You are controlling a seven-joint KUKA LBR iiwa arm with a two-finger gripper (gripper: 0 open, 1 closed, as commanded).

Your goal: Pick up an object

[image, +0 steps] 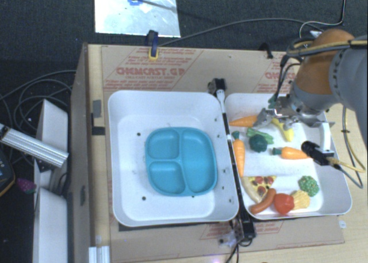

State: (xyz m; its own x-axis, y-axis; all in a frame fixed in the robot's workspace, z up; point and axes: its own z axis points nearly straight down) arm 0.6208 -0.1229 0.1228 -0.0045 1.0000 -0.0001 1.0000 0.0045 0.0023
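Note:
The right bin point(342, 195) holds toy food. An orange carrot point(242, 121) lies at its upper left, with a dark green vegetable point(259, 141) just below it. A yellow banana point(286, 130) sits near the middle top and a second carrot point(292, 153) to its lower right. A third carrot point(238, 156) lies along the left wall. My gripper point(278, 117) hangs low over the top of this bin, right above the banana and beside the first carrot. The wrist hides what is directly under it.
A pizza slice point(259, 184), sausage point(261, 203), tomato point(283, 203), yellow piece point(301, 199) and broccoli point(309, 185) crowd the right bin's front. The left bin point(127, 141) holds a blue divided plate point(181, 161). A black clip point(218, 86) sits where the bins meet.

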